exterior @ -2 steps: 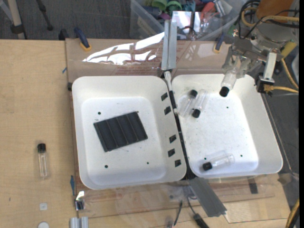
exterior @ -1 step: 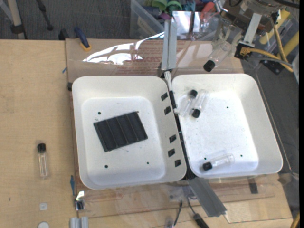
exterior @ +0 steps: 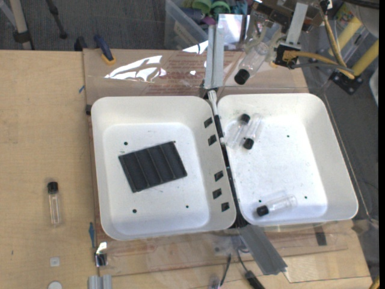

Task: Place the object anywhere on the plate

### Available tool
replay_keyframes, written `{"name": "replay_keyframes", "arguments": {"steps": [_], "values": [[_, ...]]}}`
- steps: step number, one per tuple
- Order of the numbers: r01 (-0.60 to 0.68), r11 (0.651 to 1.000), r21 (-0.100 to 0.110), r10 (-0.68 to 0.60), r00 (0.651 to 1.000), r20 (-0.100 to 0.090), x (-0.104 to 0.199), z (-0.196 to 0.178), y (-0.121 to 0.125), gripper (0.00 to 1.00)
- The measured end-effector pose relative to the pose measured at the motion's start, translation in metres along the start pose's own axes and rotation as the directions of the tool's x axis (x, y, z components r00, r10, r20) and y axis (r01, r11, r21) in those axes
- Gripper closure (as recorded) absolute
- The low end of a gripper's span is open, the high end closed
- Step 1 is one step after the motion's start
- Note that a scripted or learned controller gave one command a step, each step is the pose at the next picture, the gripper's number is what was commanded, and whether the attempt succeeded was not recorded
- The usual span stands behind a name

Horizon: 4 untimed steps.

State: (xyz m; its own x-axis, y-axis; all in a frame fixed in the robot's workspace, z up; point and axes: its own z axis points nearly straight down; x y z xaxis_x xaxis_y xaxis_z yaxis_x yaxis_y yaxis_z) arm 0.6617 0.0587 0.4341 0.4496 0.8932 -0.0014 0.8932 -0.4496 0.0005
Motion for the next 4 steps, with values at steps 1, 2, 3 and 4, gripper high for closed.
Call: {"name": "replay_keyframes", "arguments": {"steps": [1,2,3,4], "values": [[-0.162,0.987,0.000,0.162,0.987,0.000,0.067,0.012,-0.028,1.00],[0.011,1.000,0.000,-0.011,1.000,-0.001,0.140,0.014,-0.065,1.00],[-0.408,0.913,0.004,0.408,0.913,0.003,0.149,0.162,-0.070,1.00],[-0.418,0.909,0.003,0.418,0.909,0.002,0.147,0.164,-0.075,1.00]]}}
